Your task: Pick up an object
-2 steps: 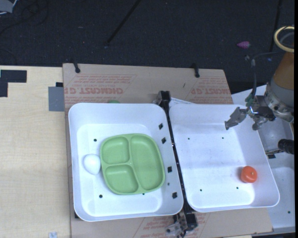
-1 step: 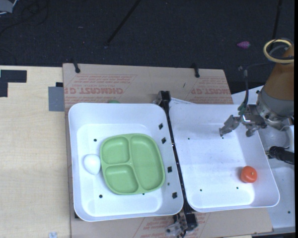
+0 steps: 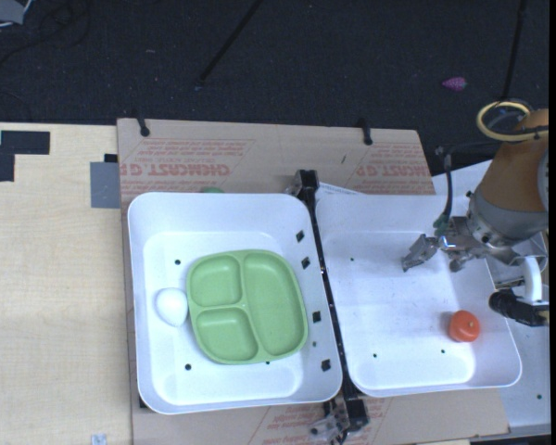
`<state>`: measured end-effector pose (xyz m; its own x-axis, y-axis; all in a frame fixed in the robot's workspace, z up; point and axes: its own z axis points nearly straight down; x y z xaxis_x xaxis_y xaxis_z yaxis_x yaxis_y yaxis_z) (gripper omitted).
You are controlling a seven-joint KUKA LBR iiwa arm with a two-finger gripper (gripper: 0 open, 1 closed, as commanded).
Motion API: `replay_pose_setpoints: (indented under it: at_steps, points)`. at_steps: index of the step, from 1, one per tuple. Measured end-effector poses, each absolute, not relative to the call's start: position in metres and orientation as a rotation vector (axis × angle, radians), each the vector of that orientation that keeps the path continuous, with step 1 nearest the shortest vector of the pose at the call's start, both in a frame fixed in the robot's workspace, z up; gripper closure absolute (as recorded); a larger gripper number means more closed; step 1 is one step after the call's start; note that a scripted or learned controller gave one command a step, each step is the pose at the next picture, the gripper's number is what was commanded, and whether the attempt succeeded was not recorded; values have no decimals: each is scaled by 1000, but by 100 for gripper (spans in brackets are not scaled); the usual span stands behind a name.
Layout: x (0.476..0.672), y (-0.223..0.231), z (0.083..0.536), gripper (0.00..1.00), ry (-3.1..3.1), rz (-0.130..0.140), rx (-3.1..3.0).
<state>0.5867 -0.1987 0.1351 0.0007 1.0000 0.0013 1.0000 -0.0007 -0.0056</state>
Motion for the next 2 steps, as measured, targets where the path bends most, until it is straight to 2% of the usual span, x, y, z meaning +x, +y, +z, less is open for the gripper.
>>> replay_pose_setpoints:
  at_steps: [1, 2]
  points:
    - [586, -198, 85, 0, -2218, 3, -2220]
    - [587, -198, 98, 100, -2217, 2, -2222]
